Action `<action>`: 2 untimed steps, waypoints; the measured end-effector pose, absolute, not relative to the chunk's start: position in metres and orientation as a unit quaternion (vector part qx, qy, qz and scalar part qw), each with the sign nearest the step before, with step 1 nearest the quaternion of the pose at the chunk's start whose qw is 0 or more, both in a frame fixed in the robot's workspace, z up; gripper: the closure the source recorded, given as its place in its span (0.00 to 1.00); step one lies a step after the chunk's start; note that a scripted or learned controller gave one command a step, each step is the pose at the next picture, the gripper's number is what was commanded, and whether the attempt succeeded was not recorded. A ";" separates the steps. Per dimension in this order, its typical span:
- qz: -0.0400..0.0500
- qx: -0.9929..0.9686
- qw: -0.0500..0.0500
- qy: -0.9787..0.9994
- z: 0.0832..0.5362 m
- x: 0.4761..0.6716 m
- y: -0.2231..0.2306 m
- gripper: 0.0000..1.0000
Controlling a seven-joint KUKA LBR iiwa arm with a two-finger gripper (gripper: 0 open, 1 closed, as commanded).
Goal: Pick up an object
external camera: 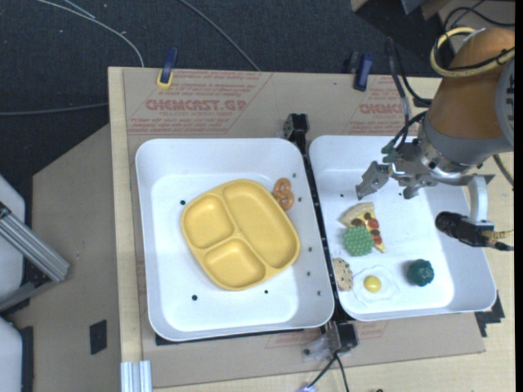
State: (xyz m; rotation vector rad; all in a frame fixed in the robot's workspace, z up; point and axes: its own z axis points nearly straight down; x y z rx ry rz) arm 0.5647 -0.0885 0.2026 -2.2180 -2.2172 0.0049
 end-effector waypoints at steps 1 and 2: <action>0.002 -0.708 0.003 -0.707 0.146 0.560 -0.097 0.00; 0.002 -0.708 0.003 -0.707 0.089 0.552 -0.105 0.00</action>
